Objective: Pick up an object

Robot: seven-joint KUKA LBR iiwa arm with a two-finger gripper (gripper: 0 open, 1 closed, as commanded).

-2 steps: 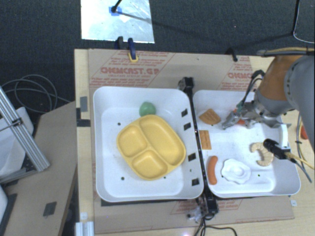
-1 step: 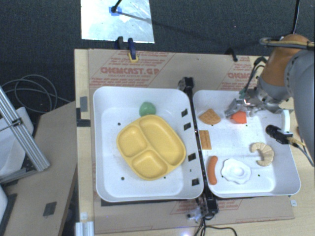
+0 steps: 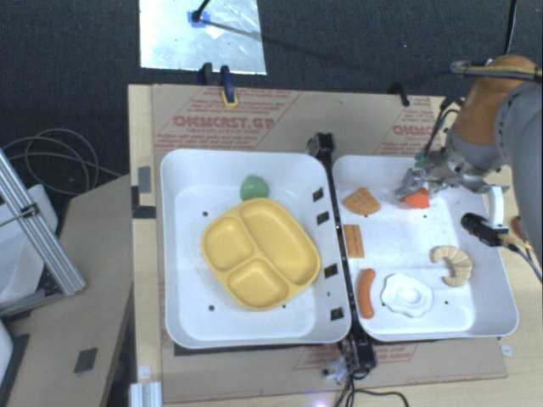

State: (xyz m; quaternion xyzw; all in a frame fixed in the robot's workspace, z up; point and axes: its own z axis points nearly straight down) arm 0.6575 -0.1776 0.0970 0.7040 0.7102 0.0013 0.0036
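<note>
My gripper is down in the right bin, near its far edge, right over a small orange-red piece. The piece shows just below the gripper's tip and looks to be resting on the bin floor. In the same bin lie a tan toast triangle, a brown cracker strip, a red sausage, a fried egg and a croissant. The grey arm with its orange band comes in from the upper right.
The left bin holds a yellow divided plate and a green ball behind it. A black divider runs between the bins. A black fitting with cable hangs over the right bin's right side.
</note>
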